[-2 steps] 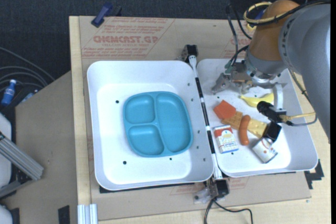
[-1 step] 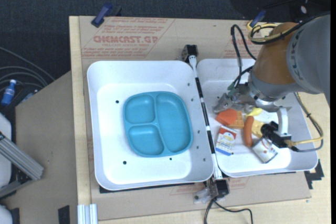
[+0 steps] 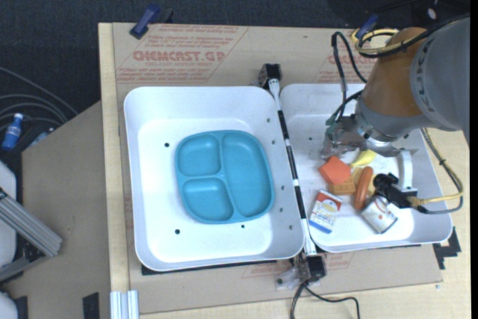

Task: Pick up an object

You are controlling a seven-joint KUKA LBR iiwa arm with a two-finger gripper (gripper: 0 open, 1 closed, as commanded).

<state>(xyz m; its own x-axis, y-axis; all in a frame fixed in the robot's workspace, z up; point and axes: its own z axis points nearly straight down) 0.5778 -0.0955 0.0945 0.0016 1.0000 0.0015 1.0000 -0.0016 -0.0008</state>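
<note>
At the right of my frame I see the arm (image 3: 441, 75): a thick, rounded grey link with a wide orange band (image 3: 392, 82) above the wrist. Black cables (image 3: 342, 67) loop alongside it, and the metallic grey gripper (image 3: 337, 137) hardware sits beneath the band.

On the brown cardboard sheet (image 3: 187, 48) under my two bins I read red print: a large word, "CHEMCAST GP", with smaller red lines above and below it that are too fine for me to make out. More red lettering shows on the same sheet near its far right corner, partly covered by my arm and unreadable. The small white carton with red and blue print (image 3: 324, 211) and the small white can with a red label (image 3: 379, 215) carry markings, but I cannot read them.
</note>
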